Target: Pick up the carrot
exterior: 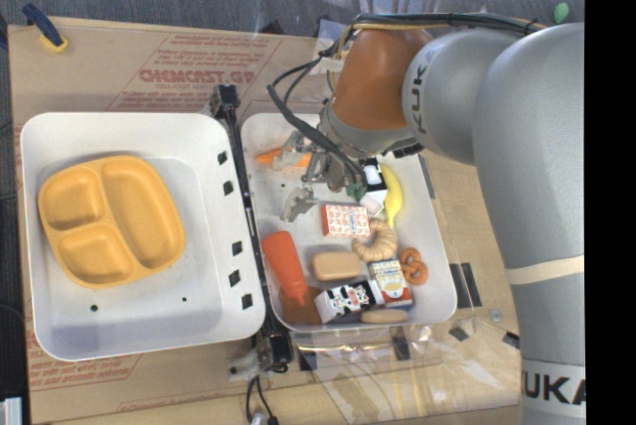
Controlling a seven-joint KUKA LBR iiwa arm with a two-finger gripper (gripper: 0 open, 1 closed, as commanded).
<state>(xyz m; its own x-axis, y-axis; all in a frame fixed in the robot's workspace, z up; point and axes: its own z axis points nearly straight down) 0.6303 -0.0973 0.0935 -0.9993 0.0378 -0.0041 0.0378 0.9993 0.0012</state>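
Hovering fingers near the carrot, seemingly apart, empty.

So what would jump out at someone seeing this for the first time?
Probably the big grey arm with its orange band, reaching in from the right and hanging its pincer over the far end of the right bin. That bin is crowded with toy food: a red ketchup bottle, a banana, a pretzel and a small carrot just beside the pincer. In the left bin lies a yellow divided plate.
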